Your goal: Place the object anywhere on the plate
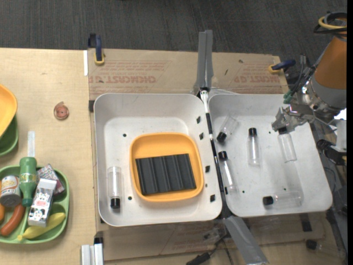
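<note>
**A:** From the camera view, where's the arm?

**B:** Over at the right. The tool hangs above the far right part of the right bin, with the orange band just above the wrist. I can't tell whether it's clenched or released; it's too small and cluttered there.

**A:** And the plate?

**B:** The orange plate sits in the middle of the left bin, with a dark ribbed block lying on it.

**A:** The things to pick up?

**B:** Clear tubes with black caps. One tube lies in the left bin, just left of the plate, cap toward the near side. In the right bin there's one tube near the middle, another just beneath the tool, one at the far left, and one lying near the near edge.

**A:** Anything else on the bench?

**B:** A green tray of toy food at the near left.
</note>
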`<state>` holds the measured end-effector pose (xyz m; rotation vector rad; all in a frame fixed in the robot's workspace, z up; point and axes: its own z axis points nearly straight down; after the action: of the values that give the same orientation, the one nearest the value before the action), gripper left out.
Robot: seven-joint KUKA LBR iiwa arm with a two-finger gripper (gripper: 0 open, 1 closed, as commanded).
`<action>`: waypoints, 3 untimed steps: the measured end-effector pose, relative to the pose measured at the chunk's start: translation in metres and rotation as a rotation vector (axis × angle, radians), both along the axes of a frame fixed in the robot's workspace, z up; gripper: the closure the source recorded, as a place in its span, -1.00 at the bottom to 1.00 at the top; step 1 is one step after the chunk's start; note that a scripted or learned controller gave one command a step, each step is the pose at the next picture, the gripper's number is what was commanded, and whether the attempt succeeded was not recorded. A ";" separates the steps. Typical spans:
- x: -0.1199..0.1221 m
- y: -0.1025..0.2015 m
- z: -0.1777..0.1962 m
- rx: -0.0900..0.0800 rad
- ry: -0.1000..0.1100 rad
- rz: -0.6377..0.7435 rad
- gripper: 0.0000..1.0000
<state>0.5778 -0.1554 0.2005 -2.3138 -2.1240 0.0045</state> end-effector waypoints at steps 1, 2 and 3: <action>0.022 -0.031 0.037 0.000 -0.002 0.024 1.00; -0.039 -0.009 -0.067 0.003 0.000 0.182 1.00; -0.100 -0.067 0.029 0.001 -0.002 0.243 1.00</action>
<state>0.4779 -0.2228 0.2300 -2.0395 -2.3900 0.0014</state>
